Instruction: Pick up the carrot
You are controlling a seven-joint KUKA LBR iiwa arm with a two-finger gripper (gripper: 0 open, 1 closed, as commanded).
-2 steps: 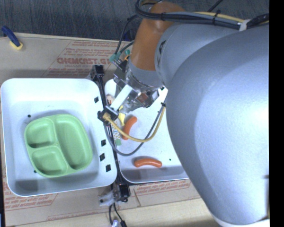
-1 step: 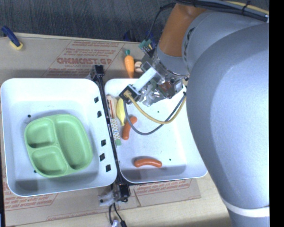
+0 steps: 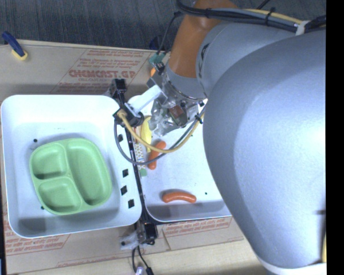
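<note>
An orange carrot (image 3: pixel 155 148) lies at the left wall of the right bin (image 3: pixel 212 206), partly hidden by a yellow cable loop and by the gripper's parts. My gripper (image 3: pixel 163 118) hangs right above it, at the upper left of that bin, beside a yellow banana-like piece (image 3: pixel 144 132). Wrist hardware and cables cover the gripper's tip, and whether it touches the carrot cannot be told.
An orange-red sausage (image 3: pixel 179 197) lies near the right bin's front edge. A green three-compartment tray (image 3: pixel 70 175) sits in the left bin (image 3: pixel 17 119). The big grey arm covers most of the right bin. Black clips line the wall between the bins.
</note>
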